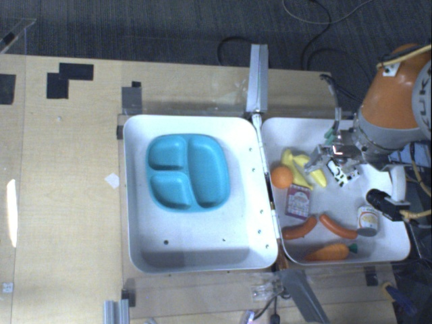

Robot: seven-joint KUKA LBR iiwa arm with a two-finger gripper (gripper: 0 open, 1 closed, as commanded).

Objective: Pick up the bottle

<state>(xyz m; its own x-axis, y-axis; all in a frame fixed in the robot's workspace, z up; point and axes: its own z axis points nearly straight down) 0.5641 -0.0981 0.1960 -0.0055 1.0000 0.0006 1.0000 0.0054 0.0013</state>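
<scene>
Left bin (135,201) holds a blue divided plate (187,171). Right bin (398,248) holds yellow toys (300,166), orange (282,177), two sausages (299,229), carrot (327,252), purple packet (298,201); bottle (368,219) near its right wall. Gripper (335,157) above the yellow toys, finger state cannot be told.

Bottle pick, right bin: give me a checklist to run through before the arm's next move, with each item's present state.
1. Bottle in view, in the right bin near its right wall: ok.
2. Bottle lying on its side, not upright: cannot tell.
3. Gripper over the bottle: not ok; it hangs above the yellow toy, further up the bin.
4. Bottle between the fingers: not ok.
5. Room around the bottle: not ok; a sausage lies right beside it.
6. Blue tray out of the way in the left bin: ok.
</scene>
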